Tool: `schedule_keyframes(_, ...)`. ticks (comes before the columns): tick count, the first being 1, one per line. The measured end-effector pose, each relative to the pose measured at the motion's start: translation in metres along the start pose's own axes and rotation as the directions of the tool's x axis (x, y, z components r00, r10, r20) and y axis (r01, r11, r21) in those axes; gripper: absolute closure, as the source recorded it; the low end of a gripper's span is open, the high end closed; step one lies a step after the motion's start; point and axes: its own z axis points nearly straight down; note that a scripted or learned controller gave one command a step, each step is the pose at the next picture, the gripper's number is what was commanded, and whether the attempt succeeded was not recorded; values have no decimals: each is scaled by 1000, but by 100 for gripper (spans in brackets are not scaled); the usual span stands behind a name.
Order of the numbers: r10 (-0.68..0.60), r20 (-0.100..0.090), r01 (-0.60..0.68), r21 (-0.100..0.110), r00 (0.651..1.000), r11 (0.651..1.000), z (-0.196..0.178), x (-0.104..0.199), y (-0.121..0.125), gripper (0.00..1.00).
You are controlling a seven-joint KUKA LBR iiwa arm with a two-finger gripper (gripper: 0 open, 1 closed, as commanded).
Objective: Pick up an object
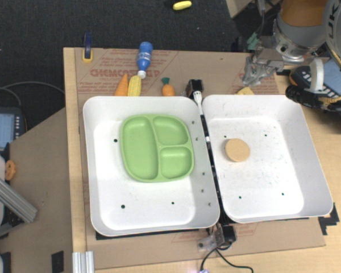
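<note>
1 arm upper right, gripper [256,74] beyond right bin [307,152]; open or closed unclear.

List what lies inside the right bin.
One tan round disc lies flat on the right bin floor, with dark specks around it. Nothing there is covered.

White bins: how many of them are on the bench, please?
2. The left white bin holds a green divided plate. The right white bin holds a round tan disc. They sit side by side, touching along the middle. None seems hidden.
</note>
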Motion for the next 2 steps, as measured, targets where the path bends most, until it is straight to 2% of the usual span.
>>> schedule_keyframes(1, -2, -2, 2, 6, 1000, 1000, -15, -22, -63, 100)
schedule_keyframes(2, 2, 1, -2, 0, 1000, 1000, -39, -98, -96, 100)
